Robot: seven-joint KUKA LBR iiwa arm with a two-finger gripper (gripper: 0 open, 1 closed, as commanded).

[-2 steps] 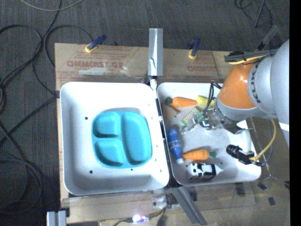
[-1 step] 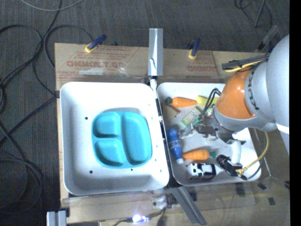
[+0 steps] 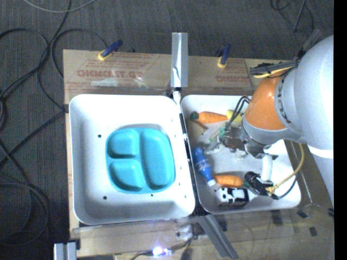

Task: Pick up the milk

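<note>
The milk (image 3: 232,195) is a small black-and-white carton lying at the front of the right bin (image 3: 287,199). My gripper (image 3: 223,140) hangs over the middle of that bin, below the arm's orange band, and points left. It is well behind the milk, with an orange carrot (image 3: 228,180) lying between the two. Nothing shows in its grasp.
A second carrot (image 3: 207,116) lies at the back of the right bin, with a small yellow thing (image 3: 233,114) beside it. A blue bottle (image 3: 201,166) rests along that bin's left wall. The left bin (image 3: 87,118) holds a blue divided plate (image 3: 142,158).
</note>
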